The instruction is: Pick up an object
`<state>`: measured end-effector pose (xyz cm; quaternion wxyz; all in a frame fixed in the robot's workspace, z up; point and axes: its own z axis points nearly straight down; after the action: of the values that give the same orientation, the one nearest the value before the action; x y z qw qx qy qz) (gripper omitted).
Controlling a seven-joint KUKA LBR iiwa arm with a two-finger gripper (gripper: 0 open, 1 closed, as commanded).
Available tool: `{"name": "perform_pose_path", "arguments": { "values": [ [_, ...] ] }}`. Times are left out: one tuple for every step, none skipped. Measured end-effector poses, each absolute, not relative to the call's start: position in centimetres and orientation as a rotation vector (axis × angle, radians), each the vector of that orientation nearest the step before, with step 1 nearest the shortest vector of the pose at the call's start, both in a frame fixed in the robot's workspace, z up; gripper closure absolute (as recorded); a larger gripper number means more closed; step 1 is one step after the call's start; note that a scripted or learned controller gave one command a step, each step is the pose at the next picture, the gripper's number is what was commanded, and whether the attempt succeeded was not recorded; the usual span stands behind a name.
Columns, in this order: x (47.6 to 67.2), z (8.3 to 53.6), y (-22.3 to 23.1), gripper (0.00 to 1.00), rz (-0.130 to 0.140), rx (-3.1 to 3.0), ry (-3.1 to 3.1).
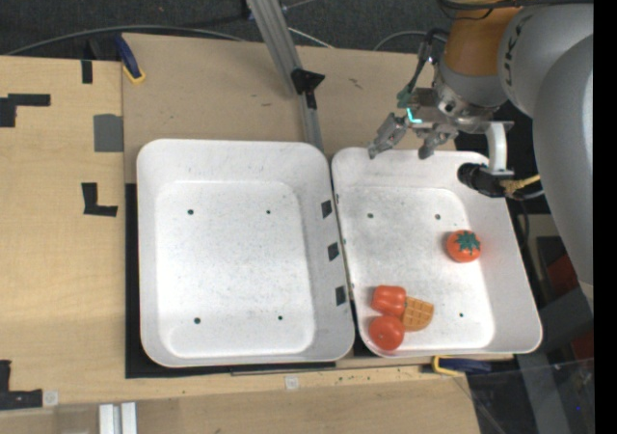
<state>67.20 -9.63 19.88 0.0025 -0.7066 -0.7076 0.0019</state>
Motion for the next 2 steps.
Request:
{"name": "perform_pose_path", "arguments": {
  "values": [
    [67.3, 20.2, -9.6, 0.00, 0.002, -2.217, -2.224],
    [67.0, 15.8, -9.2, 0.00, 0.008, -2.215, -2.223]
  ]
}}
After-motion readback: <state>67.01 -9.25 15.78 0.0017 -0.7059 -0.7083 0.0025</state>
